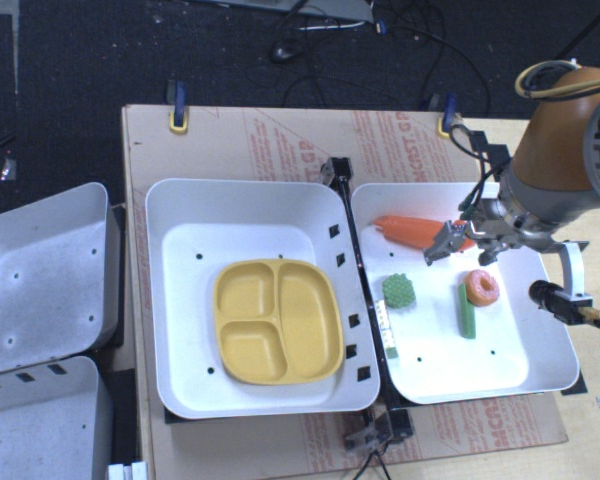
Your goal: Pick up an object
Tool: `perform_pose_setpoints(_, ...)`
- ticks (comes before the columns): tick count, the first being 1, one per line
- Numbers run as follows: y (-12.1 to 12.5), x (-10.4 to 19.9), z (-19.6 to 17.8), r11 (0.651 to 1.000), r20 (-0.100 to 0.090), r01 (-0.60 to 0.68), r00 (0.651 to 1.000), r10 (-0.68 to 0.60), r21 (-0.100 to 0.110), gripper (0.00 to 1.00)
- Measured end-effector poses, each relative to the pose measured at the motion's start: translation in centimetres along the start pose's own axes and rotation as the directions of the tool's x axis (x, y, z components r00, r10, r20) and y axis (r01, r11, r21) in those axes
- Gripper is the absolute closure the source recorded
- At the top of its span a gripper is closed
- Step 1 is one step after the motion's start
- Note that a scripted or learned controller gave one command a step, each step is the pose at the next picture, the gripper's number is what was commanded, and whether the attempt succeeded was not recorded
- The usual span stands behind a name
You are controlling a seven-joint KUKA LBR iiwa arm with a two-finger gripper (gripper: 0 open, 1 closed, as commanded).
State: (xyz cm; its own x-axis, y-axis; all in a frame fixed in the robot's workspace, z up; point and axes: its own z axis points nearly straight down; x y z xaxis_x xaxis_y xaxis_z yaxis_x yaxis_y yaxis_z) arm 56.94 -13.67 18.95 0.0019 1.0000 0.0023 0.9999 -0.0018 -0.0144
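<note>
Claw (462, 245) beside carrot (412, 230); broccoli (398, 290), donut (481, 288) nearby.

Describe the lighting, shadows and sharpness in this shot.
Camera view: even, soft light; both white bins look bright without harsh glare; the yellow divided plate and carrot read sharp; the gripper looks slightly blurred; the dark floor is dim.

One fixed overhead camera — slanted down on both bins (170, 298).
</note>
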Motion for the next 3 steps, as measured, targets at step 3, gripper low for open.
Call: perform_pose_setpoints(3,0.3,0.0,9.4,1.000,0.005,-0.001,1.000,0.002,-0.021,0.00)
